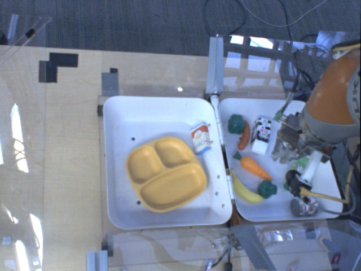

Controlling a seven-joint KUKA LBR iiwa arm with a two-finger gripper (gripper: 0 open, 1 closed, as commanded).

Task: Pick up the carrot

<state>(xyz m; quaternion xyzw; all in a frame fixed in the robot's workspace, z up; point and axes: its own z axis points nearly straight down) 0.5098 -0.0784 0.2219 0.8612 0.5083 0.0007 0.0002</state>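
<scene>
The carrot (255,167) is lying in the right bin (333,205), between a banana (245,189) and a red sausage-looking thing (244,135). The hand (286,151) hovers just right of it with nothing in it; honestly can't tell how far open it is. The yellow divided plate (165,174) sits in the left bin (121,151)

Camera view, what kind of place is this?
Probably a robot lab, not a kitchen: a grey and orange robot arm reaches over two white bins holding toy food, like a carrot and banana, with loose cables behind.
</scene>
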